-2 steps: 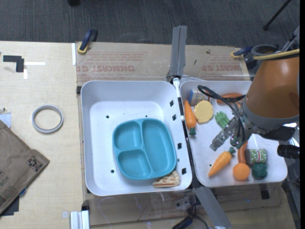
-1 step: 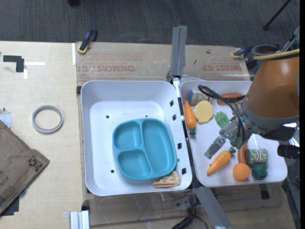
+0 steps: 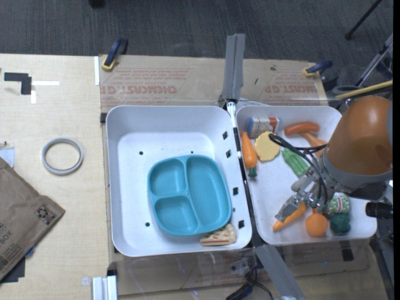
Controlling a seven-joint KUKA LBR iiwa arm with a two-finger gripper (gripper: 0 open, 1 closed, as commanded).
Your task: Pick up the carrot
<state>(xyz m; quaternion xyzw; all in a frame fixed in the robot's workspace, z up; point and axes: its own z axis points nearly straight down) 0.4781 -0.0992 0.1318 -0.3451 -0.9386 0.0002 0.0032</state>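
I log, largest first: surface [image 3: 50, 105]; left bin [image 3: 125, 130] with a teal divided plate [image 3: 189, 194] and a sandwich piece [image 3: 219, 235]; right bin [image 3: 325, 233], arm [image 3: 365, 139] over it. One carrot [image 3: 249, 152] lies along its left wall. The tool [image 3: 299, 200] sits low, narrowed on a second carrot [image 3: 289, 217] near an orange [image 3: 317, 225].

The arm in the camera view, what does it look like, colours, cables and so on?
The arm enters from the view's right: a large rounded orange dome above a grey ring at the wrist. Black cables loop from its left side toward the gripper, a small assembly of silver-grey metal parts with dark fittings, set over the right bin.
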